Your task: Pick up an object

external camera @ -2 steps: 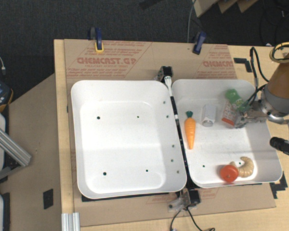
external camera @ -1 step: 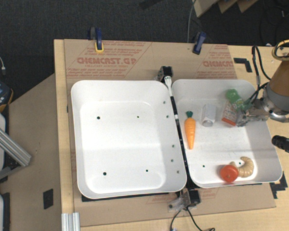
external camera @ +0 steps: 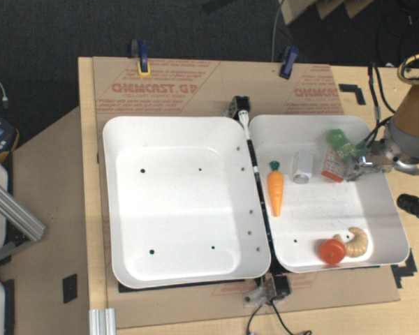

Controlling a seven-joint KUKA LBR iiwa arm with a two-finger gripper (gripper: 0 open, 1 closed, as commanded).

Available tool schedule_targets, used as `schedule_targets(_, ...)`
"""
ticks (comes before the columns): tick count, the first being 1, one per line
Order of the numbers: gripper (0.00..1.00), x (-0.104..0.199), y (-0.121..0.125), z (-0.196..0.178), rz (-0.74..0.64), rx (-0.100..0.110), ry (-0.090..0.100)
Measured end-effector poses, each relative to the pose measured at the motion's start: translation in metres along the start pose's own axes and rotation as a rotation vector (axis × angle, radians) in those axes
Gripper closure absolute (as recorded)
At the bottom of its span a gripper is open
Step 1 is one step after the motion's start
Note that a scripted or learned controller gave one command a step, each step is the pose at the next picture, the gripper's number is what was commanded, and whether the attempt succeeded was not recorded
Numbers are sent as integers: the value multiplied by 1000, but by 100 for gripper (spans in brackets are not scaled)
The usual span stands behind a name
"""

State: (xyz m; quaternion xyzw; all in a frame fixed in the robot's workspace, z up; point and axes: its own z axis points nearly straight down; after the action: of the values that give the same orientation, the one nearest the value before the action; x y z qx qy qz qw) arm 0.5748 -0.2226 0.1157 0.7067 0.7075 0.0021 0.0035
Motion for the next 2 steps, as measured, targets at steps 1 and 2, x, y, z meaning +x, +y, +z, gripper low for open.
schedule_targets(1,100,0,1,-10,1,-3,-2)
schedule_targets(2,100,-1,1,-20,1,-6,-3)
